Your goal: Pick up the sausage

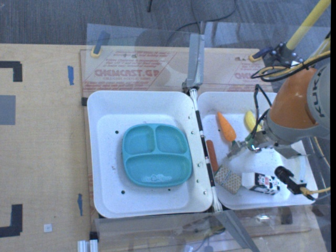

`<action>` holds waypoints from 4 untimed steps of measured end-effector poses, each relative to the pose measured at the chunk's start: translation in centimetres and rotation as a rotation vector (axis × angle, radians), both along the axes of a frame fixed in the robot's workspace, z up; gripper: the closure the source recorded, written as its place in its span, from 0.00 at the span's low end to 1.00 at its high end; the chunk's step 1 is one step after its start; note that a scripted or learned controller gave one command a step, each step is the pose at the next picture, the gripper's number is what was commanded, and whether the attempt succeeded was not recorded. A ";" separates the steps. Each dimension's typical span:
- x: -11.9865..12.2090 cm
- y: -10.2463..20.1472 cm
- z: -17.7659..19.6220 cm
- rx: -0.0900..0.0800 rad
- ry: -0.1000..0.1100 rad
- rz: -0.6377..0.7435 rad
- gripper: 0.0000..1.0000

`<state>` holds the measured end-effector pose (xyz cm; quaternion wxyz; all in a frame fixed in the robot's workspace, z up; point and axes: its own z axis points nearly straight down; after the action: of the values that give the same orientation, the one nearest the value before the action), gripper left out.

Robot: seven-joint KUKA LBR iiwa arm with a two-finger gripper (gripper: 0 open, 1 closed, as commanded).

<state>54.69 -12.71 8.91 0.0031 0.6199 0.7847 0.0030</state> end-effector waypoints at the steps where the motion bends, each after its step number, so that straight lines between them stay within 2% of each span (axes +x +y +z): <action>1: -0.9 2.8 0.0 -0.001 -0.001 -0.285 0.00; 2: 1.1 3.2 0.0 0.002 0.001 -0.625 0.00; 3: -6.4 1.4 0.0 0.008 -0.002 -0.919 0.00; 4: -3.7 -3.4 4.0 0.002 0.011 -0.943 0.00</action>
<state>50.98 -16.07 12.89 -0.0008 0.9087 0.4175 -0.0012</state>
